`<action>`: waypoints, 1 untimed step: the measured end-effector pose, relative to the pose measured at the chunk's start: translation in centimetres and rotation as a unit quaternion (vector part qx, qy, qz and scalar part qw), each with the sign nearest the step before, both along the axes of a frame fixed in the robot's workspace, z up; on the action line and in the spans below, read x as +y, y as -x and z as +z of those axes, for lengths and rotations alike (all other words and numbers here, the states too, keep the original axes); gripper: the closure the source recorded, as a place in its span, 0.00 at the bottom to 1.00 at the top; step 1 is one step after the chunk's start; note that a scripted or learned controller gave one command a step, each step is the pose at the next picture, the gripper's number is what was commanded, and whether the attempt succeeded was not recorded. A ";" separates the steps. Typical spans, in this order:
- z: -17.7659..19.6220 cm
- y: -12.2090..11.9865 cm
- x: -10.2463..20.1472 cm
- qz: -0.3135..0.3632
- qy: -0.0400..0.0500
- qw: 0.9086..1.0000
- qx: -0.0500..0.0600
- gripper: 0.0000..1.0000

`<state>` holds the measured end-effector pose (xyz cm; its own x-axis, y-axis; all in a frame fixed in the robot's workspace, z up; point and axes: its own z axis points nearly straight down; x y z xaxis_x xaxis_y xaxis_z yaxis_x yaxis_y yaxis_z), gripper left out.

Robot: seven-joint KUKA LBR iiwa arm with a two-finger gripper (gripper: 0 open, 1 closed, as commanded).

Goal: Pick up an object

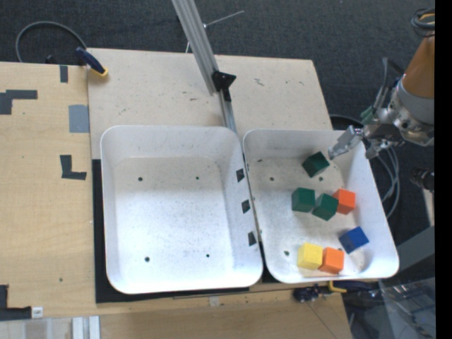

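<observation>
The right bin holds several small blocks. A dark green block lies tilted near the bin's back right. My gripper hangs at the bin's right rim, just up and right of that block, and its tip reaches close to the block's corner. Whether it touches the block is unclear. Two more green blocks sit side by side in the middle, with an orange block against the right one. A blue block, a yellow block and a second orange block lie near the front.
The left bin stands beside the right one, with a shared raised rim between them. A slanted metal rail runs from the top down to the bins' back edge. Cables hang at the right of the bench.
</observation>
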<state>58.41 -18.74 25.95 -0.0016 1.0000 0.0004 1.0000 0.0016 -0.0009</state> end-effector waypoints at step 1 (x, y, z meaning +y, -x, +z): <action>0.0 0.0 0.0 0.000 0.000 1.000 0.000 0.00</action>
<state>58.41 -18.74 25.95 -0.0023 1.0000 -0.0002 1.0000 0.0023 -0.0012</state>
